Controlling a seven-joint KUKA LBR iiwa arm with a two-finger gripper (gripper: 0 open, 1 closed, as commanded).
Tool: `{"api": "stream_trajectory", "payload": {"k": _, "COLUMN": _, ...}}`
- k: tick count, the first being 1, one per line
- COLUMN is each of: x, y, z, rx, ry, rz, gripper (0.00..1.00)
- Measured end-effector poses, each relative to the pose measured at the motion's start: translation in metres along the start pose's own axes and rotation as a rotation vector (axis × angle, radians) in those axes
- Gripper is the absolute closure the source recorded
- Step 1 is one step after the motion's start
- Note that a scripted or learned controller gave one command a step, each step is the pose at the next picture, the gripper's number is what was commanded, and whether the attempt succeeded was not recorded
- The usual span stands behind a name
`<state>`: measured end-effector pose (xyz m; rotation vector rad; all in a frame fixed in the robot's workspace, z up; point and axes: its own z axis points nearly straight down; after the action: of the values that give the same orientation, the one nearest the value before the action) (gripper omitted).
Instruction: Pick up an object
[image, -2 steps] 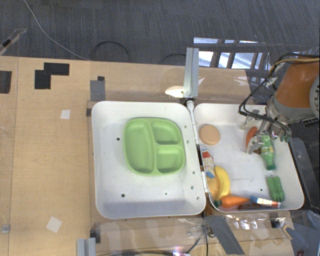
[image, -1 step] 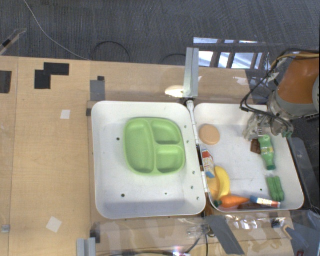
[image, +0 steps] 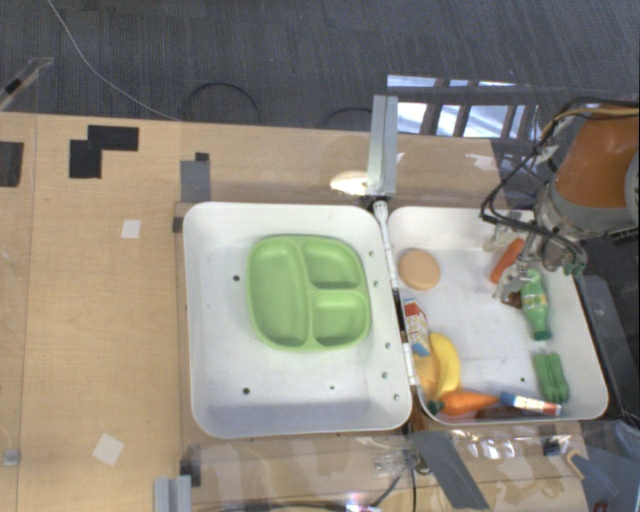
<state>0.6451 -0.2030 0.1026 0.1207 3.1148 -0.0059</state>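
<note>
The right bin (image: 480, 330) holds several items. A tan round disc (image: 419, 268) lies near its far left corner. An orange carrot-like piece (image: 503, 262) and a green bottle (image: 537, 308) sit at the far right. My gripper (image: 518, 280) hangs low right over those two, its tip between them. Nothing is visibly lifted. A yellow banana (image: 447, 363), an orange carrot (image: 468, 404), a red and blue marker (image: 530, 404) and a dark green pickle (image: 550, 378) lie along the near side. A small labelled bottle (image: 414, 326) rests by the left wall.
The left bin (image: 215, 390) carries a green divided plate (image: 308, 292). A metal post (image: 382, 150) stands behind the seam between the bins. The arm's orange band (image: 598, 165) and cables sit over the right bin's far right corner.
</note>
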Motion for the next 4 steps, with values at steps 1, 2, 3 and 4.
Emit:
{"api": "stream_trajectory", "payload": {"k": 1, "x": -0.002, "y": 0.015, "z": 0.014, "rx": -0.002, "ry": 0.012, "rz": 0.132, "gripper": 0.0}}
{"api": "stream_trajectory", "payload": {"k": 2, "x": 0.008, "y": 0.031, "z": 0.015, "rx": -0.001, "ry": 0.014, "rz": 0.132, "gripper": 0.0}}
{"api": "stream_trajectory", "payload": {"k": 3, "x": 0.028, "y": -0.005, "z": 0.014, "rx": -0.002, "ry": 0.014, "rz": -0.015, "gripper": 0.0}}
{"api": "stream_trajectory", "payload": {"k": 4, "x": 0.022, "y": -0.003, "z": -0.002, "rx": 0.001, "ry": -0.004, "rz": -0.021, "gripper": 1.0}}
